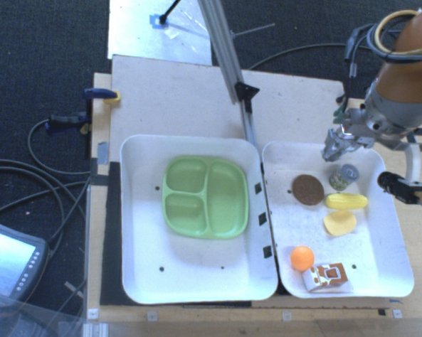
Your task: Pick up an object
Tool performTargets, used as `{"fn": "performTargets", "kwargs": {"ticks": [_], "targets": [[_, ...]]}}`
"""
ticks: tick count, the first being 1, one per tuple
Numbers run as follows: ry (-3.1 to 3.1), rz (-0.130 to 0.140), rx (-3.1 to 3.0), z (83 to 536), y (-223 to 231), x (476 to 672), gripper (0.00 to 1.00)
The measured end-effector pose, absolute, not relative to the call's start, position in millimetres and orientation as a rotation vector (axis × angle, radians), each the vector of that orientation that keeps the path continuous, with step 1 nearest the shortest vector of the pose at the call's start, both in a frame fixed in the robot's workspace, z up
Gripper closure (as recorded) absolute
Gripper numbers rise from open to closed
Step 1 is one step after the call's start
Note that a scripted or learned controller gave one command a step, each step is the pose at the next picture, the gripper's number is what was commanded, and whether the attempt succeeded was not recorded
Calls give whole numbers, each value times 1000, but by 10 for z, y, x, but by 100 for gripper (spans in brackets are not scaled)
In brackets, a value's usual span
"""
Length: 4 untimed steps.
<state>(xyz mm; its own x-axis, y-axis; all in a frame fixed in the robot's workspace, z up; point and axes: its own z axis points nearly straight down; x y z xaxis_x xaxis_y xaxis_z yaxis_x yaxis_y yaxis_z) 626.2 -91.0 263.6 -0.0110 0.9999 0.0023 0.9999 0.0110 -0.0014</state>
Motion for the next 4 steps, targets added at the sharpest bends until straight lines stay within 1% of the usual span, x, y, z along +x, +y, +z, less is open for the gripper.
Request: {"fn": "performTargets", "kwargs": {"ticks": [1, 2, 3, 4], "targets": [[-2232, -2, -2208, 2658, -428, 6078, 100], [-2233, -3, -2208, 2599, 116, 6043, 100], [-2232, -1, -2209, 2423, 538, 5914, 100], [-2231, 0, -2208, 2289, 994, 5649, 100]]}}
